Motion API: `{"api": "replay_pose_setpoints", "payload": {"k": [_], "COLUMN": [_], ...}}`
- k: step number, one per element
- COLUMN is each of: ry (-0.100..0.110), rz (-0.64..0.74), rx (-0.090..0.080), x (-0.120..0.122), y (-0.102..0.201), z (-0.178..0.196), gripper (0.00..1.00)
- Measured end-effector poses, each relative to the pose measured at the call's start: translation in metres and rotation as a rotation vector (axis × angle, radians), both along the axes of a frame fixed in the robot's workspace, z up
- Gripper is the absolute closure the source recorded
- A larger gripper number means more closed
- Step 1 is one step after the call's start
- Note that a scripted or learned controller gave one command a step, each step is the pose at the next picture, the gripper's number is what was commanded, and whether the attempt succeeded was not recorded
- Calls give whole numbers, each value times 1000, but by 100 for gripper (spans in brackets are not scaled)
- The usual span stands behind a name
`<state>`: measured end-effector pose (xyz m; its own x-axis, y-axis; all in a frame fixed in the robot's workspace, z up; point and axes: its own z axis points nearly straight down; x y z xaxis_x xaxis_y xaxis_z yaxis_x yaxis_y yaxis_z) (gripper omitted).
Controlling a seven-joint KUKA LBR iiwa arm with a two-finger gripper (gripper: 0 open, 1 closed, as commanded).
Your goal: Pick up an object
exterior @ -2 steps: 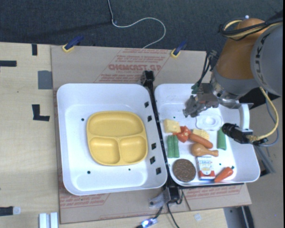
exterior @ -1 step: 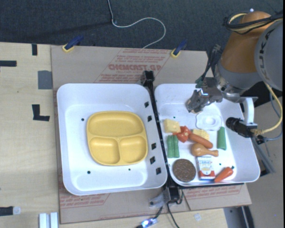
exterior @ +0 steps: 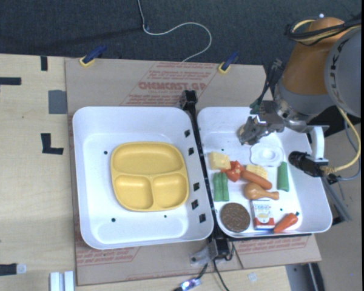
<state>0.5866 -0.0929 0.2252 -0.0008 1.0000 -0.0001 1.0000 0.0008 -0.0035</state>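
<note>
Two shallow white bins are set side by side on a brown cardboard sheet. The left bin (exterior: pixel 88 162) holds a yellow divided plate (exterior: pixel 150 176) with three compartments, lying flat near the middle of the bin.

The right bin (exterior: pixel 318 208) holds a cluster of toy food pieces, gathered in its middle and near part. A pale yellow cheese wedge (exterior: pixel 218 160) lies at the upper left of the cluster, with a small red piece with a green top (exterior: pixel 233 171) just beside it. A green pod-shaped vegetable (exterior: pixel 221 186) lies lengthwise below the cheese. An orange sausage (exterior: pixel 256 178) is laid at a slant across the middle, and a tan drumstick (exterior: pixel 259 192) lies just below it. A white round lid-like piece (exterior: pixel 267 155) sits above them, and a green stick (exterior: pixel 283 177) stands lengthwise to the right. At the near edge are seen a dark brown round patty (exterior: pixel 235 216), a small red-and-white carton (exterior: pixel 263 214) and a red chili pepper (exterior: pixel 286 222).

The gripper (exterior: pixel 251 130) is seen over the far part of the right bin, above and left of the white round piece. Nothing is seen held in it; whether it is open or closed cannot be told, as it appears only as a dark, blurred mass. The grey arm with its orange band (exterior: pixel 309 56) reaches in from the upper right.
</note>
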Motion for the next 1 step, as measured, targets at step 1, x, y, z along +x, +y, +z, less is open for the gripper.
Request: {"api": "replay_pose_setpoints", "payload": {"k": [1], "ry": [-2], "rz": [1], "rx": [1], "x": [3], "y": [6], "z": [7], "gripper": [100]}}
